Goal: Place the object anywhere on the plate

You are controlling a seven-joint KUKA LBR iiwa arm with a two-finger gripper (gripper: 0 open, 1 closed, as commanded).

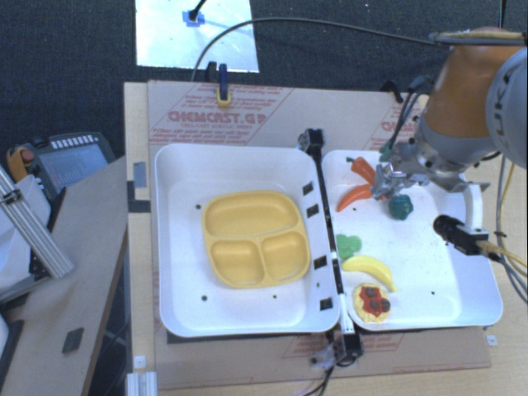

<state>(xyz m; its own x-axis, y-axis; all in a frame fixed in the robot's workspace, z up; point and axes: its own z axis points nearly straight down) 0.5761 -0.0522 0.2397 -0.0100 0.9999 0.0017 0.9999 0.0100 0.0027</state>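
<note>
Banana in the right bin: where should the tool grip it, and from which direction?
Probably the banana's thick middle, coming straight down, fingers closing across its narrow width. It lies flat and curved, apart from the green piece and pizza toy, so both long sides look open.

Gripper (386, 181) stood over right bin (474, 304); carrots (357, 184) just left of it, banana (369, 269) nearer camera, plate (252, 238) far left in other bin (177, 246).

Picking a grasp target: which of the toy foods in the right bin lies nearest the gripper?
The orange carrot, lying just left of the gripper. The dark green piece sits slightly farther; the banana and pizza lie much lower.
</note>
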